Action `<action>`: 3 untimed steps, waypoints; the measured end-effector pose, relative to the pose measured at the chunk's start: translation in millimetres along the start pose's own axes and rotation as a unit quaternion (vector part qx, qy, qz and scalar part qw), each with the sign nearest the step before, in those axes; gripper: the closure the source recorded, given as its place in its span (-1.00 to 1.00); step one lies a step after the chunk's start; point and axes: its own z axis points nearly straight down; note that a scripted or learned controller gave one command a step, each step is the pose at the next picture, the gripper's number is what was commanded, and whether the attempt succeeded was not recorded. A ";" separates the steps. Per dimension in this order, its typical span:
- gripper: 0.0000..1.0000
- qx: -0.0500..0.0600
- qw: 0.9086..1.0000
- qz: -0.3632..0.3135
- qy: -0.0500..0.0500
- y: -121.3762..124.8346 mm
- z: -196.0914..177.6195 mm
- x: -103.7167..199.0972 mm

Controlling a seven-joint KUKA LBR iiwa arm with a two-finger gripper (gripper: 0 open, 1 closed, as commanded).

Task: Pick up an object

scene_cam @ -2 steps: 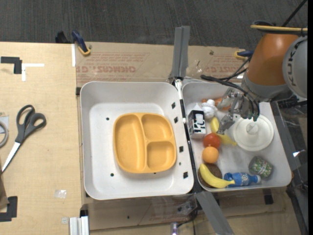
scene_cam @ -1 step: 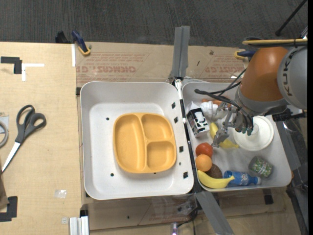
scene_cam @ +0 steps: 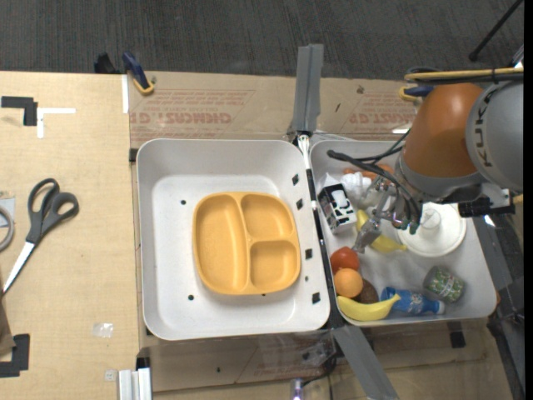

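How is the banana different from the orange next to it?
The banana is yellow, long and curved; the orange is orange-coloured and round. The banana lies along the near edge of the right bin, while the orange sits just behind it, in front of a red tomato. The banana looks longer than the orange is wide. Both are fruit in the same bin, close to its left wall.

Dark grey carpet (scene_cam: 208,15) lies beyond the pale wooden bench (scene_cam: 67,307) under even light.

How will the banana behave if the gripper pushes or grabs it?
The banana is curved and smooth, so it would probably pivot or slide rather than roll. It touches the orange and blue bottle, so a push would likely nudge both.
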 end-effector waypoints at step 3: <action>1.00 0.000 0.988 0.152 0.000 72.1 -170.6 -43.4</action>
